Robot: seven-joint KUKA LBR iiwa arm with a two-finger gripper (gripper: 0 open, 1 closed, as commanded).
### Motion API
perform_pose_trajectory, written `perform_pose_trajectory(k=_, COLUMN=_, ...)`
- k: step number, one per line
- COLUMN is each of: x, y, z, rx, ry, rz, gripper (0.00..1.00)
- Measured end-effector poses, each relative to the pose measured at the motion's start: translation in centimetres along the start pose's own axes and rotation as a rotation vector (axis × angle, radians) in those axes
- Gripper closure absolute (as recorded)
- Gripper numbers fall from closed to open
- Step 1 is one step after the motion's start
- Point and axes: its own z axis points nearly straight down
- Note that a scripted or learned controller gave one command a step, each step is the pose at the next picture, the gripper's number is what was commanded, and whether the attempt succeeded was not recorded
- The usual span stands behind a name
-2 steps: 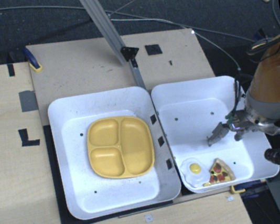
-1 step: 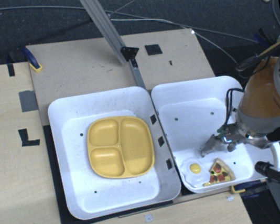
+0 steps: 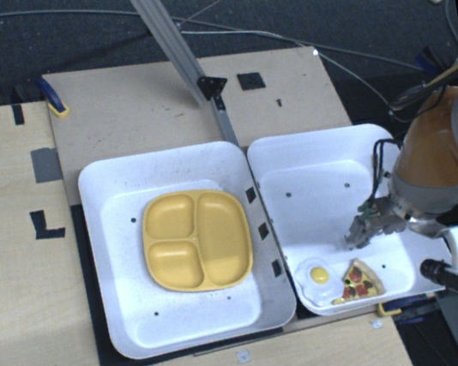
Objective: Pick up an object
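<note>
A yellow plate with three compartments (image 3: 196,240) lies in the left bin (image 3: 117,240). In the right bin (image 3: 314,172), near its front wall, sit a fried egg toy (image 3: 317,276) and a pizza slice toy (image 3: 360,280) side by side. My gripper (image 3: 361,232) hangs low over the right bin's right half, just above and behind the pizza slice. Nothing is visible between its fingertips. The grey arm with its orange band (image 3: 433,157) reaches in from the right and hides the bin's right wall.
A slanted metal bar (image 3: 180,47) runs from the top down to the gap between the bins. Black cables (image 3: 378,166) trail along the arm over the right bin. Wooden bench surface surrounds both bins.
</note>
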Motion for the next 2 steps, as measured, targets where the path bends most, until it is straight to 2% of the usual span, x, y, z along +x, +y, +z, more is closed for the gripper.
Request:
perform_pose_trajectory(k=1, x=-0.4, y=0.6, z=-6.1, rx=-0.009, ry=-0.003, rz=0.000, gripper=1.00)
perform_pose_trajectory(k=2, x=-0.4, y=0.7, z=-11.4, rx=-0.009, ry=-0.003, rz=0.000, gripper=1.00)
